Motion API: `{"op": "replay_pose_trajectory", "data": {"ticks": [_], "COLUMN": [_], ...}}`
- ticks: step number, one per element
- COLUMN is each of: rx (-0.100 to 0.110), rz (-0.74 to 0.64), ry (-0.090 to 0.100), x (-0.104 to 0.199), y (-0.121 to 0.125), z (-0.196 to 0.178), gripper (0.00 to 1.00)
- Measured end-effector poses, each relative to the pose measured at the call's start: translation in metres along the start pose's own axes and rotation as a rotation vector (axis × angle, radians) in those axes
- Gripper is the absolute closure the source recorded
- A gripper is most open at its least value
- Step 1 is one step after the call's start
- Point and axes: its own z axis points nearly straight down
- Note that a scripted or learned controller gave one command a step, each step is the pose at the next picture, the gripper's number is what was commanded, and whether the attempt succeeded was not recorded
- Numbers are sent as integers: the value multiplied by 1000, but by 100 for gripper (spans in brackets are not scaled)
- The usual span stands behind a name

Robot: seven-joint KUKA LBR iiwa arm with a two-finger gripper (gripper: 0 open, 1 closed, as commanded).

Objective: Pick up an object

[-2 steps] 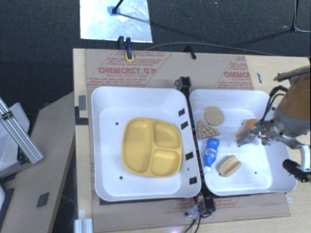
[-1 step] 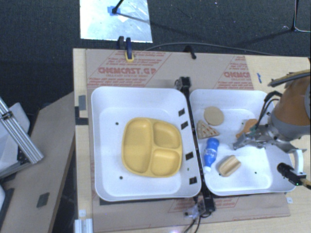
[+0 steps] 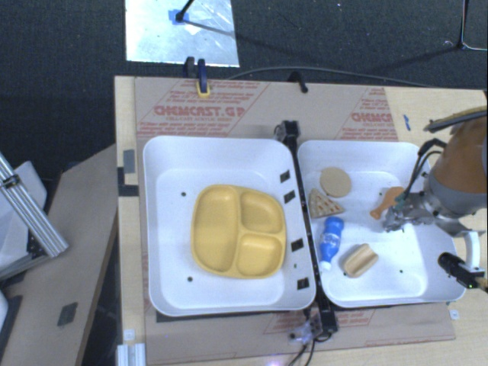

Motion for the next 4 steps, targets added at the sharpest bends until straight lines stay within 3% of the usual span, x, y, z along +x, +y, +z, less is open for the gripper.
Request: {"op": "replay_pose_trajectory", "data": {"ticks": [3, 4], "rx": [-4, 0], "rz": [-3, -7], "ry": [-1, 1], "x": [14, 67], "y": [3, 11], "z": [-147, -152], "gripper": [100, 100]}}
